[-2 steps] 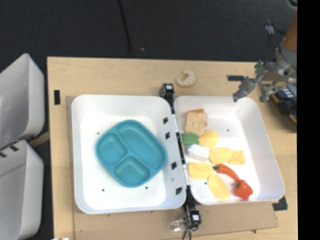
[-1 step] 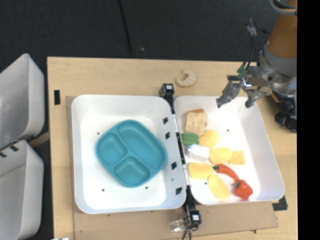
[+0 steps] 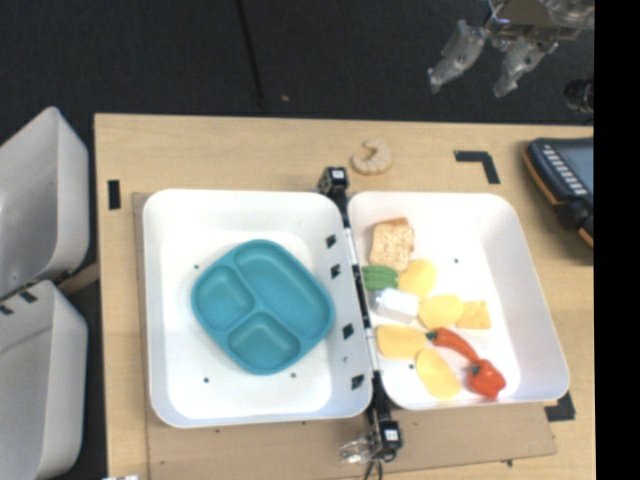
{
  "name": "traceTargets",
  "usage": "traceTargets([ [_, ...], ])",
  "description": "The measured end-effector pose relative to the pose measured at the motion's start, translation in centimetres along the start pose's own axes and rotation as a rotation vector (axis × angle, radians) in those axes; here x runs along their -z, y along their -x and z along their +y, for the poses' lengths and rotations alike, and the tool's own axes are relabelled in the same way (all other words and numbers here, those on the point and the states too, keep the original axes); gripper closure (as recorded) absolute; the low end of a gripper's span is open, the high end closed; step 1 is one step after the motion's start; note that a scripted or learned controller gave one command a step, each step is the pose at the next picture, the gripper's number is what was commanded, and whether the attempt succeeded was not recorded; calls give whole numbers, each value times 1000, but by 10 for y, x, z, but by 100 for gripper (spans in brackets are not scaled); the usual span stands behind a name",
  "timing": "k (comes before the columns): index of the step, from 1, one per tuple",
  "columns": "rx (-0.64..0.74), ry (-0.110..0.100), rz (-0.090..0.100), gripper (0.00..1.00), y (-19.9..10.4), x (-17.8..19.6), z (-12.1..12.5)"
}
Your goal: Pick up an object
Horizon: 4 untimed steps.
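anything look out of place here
One thing: a small tan curled piece lies on the bare bench, outside both bins, just beyond the right bin, where the other food sits. The blue tray lies askew in the left bin.

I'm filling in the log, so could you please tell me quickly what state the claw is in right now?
Claw: open, holding nothing, raised beyond the bench's far edge, away from the food in the right bin.
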<state>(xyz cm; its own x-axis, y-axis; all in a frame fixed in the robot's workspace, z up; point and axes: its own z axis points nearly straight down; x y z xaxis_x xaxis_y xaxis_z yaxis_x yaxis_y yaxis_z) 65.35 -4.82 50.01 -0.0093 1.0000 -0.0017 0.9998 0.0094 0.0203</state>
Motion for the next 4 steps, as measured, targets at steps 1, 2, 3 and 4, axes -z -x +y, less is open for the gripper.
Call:
traceTargets([
  [1,-3,-20,-4,100,5,-1,-1],
  [2,-11,-29,2,100,3,-50,-72],
  [3,-17,-29,0,100,75,-110,-124],
  [4,-5,-22,2,100,31,-114,-167],
])
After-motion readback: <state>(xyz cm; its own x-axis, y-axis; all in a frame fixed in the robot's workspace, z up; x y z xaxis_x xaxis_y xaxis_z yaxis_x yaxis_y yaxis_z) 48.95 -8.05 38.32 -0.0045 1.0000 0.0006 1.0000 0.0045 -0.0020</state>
